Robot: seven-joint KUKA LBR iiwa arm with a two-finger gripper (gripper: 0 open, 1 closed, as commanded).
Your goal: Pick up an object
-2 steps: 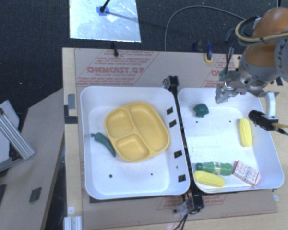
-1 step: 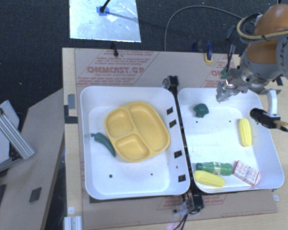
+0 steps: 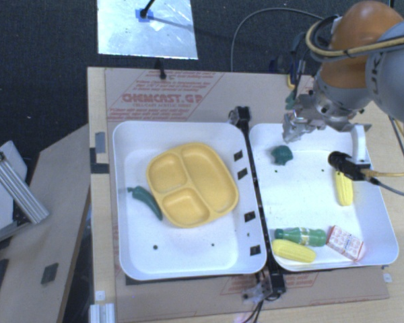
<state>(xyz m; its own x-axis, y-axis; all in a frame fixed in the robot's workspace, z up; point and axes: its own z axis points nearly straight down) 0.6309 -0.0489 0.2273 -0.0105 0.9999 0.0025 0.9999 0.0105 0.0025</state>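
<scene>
bench (image 3: 67, 173): tan, two white bins (image 3: 188, 261) | backdrop: dark | fingers (image 3: 291, 132): state unclear, above teal object (image 3: 281, 155)

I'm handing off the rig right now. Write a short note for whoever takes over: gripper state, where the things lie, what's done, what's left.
Gripper: over the right bin's far left part, just above the dark green piece; nothing seen in it.
Right bin: dark green piece near the far left, corn cob at right, green bottle, second cob and red-white packet along the near edge.
Left bin: yellow tray, green pepper beside it.
Done: nothing picked.
Left: grasp and lift one object.
</scene>
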